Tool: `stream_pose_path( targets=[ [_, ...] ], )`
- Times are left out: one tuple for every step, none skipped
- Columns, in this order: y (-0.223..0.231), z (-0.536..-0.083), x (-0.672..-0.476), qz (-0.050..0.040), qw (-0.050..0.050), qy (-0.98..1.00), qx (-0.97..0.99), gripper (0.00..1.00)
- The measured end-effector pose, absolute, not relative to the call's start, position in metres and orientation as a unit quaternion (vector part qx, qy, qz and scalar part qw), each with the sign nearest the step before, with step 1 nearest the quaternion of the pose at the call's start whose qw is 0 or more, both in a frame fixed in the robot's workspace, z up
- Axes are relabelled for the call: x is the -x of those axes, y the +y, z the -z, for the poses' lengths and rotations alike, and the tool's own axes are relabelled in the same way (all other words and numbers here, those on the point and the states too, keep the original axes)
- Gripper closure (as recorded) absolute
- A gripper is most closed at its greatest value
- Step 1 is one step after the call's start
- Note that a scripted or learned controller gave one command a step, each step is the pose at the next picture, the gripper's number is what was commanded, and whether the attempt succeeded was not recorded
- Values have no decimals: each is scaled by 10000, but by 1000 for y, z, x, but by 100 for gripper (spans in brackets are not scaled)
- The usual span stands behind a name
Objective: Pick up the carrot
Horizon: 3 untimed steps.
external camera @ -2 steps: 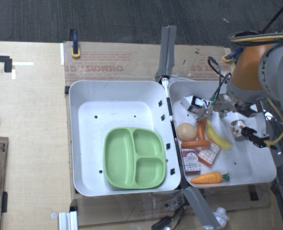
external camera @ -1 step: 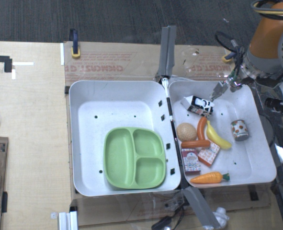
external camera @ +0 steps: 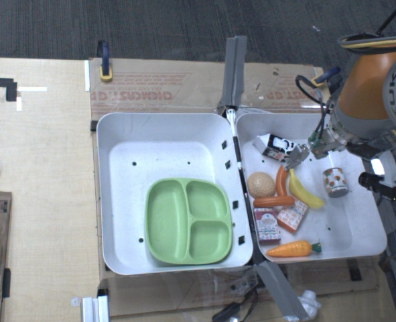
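Right bin (external camera: 358,243), contents as I read them from the overhead camera:

- Carrot (external camera: 290,249), one. Orange with a green stub at its right end, lying lengthwise along the near wall of the bin, just below the two cartons. It sits apart from the pile, so I judge it open to a grasp from above.
- Small red cartons (external camera: 267,224), two. One lies square to the bin, the other (external camera: 293,216) is tilted beside it, corner to corner or very near.
- Sausage (external camera: 273,201), one, reddish, lying across the tops of the cartons.
- Bread roll (external camera: 260,183), one, round and tan, near the divider.
- Banana (external camera: 305,193), one, yellow, slanting down to the right.
- Orange-red stick beside the banana (external camera: 281,180), one; I cannot name it further.
- Tin can (external camera: 334,182), one, on its side, well apart from the pile.
- Black-and-white packet (external camera: 277,147), one, at the far end.

Left bin (external camera: 117,200): one green divided plate (external camera: 188,220), three compartments, lying flat toward the near side.

Gripper (external camera: 298,155), one, on the arm (external camera: 368,89) reaching in from the right. It hangs over the far part of the right bin, next to the packet and above the stick, well apart from the carrot. It carries nothing that I can see; whether it is spread or closed I cannot tell. My judgement: the pick is not yet begun, and the arm must cross the pile to the near wall.

Table (external camera: 37,180): one blue-handled clamp (external camera: 104,59) at the far edge.
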<state>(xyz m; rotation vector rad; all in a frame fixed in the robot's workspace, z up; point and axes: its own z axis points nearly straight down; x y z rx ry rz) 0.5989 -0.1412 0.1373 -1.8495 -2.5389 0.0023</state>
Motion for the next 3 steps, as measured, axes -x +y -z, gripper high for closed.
stream_pose_path(
  targets=[
    [-128,-148,-545,-4,6,-8458,5335,0],
    [-103,-144,-513,-4,9,-8716,4902,0],
    [-111,-94,-536,0,-36,-8633,5047,0]
  ],
)
